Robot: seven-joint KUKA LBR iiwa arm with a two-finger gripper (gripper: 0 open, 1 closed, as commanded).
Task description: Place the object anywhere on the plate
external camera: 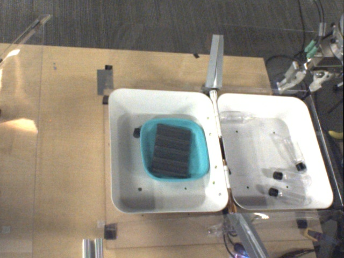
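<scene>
Centrally, the dark ridged object (172, 149) already lies flat on the teal plate (200, 163) in the left bin (121, 144) — evidently delivered. Toward three o'clock, clear vials (290, 152) rest in the right bin (317, 144) — spares, presumably. End effector state: cannot tell.

Bench (59, 160): pale wood-look top, smooth, sheen toward left edge. Both bins, left bin (121, 144) and right bin (317, 144): white plastic, smooth, slightly glossy. Plate (201, 149) in left bin: teal plastic, smooth, soft shine. Ribbed block (172, 149) on plate: dark grey, matt, foam-like. Tubes (287, 149) in right bin: clear glossy plastic, black caps. Bar (215, 61) at bench far edge: dull grey metal.
</scene>
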